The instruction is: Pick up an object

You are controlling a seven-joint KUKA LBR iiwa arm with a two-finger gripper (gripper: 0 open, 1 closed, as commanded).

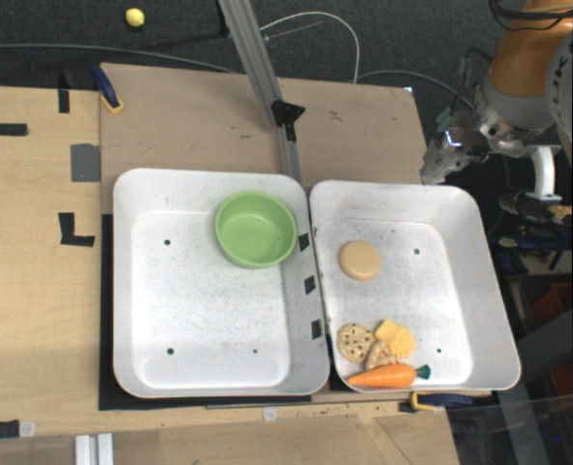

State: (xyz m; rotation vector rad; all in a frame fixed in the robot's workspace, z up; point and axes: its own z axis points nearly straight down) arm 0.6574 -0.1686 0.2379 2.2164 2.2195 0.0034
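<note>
Gripper hangs past right bin far rim; whether it grips anything, cannot tell. Tan round cookie lies alone mid-bin: easiest target. Descend centred, straight down, avoiding bin wall.

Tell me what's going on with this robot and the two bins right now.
The arm sits back beyond the right bin's far corner, not over anything yet. The left bin has a green bowl. The right bin holds a tan round piece, a cookie, a yellow cracker and a carrot. Nothing is picked up yet.
</note>
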